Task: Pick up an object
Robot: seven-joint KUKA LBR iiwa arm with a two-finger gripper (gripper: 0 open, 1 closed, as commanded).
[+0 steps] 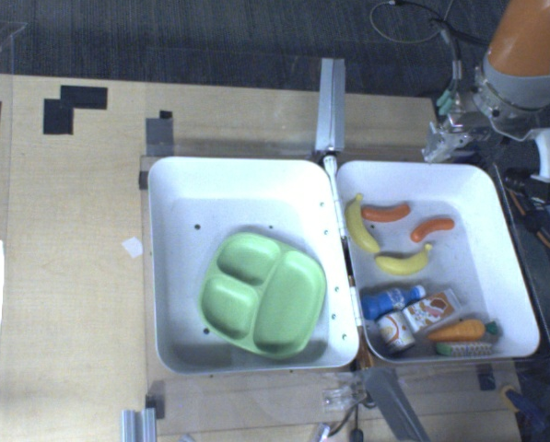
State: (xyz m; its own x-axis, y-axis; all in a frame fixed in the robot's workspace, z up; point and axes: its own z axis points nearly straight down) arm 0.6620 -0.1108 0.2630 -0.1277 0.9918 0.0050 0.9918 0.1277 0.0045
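Two shallow white bins side by side on pale wood bench [72, 274]. Left bin [178, 201]: one light-green plastic divided tray [263, 293], three compartments, lying slightly tilted, near-centre. Right bin [496, 238]: small items, all loose.

Far half of right bin: yellow toy banana [359, 226] along left wall, orange-red toy sausage [386, 213] just beside it, second orange-red sausage [432, 229] further right, second yellow banana [403, 263] toward centre. Near half: blue-and-white small bottle [392, 301] lying on side, brown-and-white small carton [420, 318] touching it, orange toy carrot w/ green end [463, 331] against near wall.

Grey arm w/ orange band [531, 21] at far right, above far right corner of right bin. Two-finger gripper [448, 132] hanging over far rim, outside item cluster, nothing between it and any item. Pincer state: can't tell, too small and cluttered w/ cables.

Task not yet begun by look of things; no item lifted.

Handling, judged: all likely light, hollow plastic, stiff, smooth, somewhat slippery. Best candidate prob. right-hand sausage: well apart from neighbours, narrow, grip across short axis at mid-length. Centre banana also free, curved, take at thickest mid part. Bottle and carton touching, so risk of nudging both. Carrot hard against wall, poor finger clearance. Green tray wide and flat, rim grip only, awkward.
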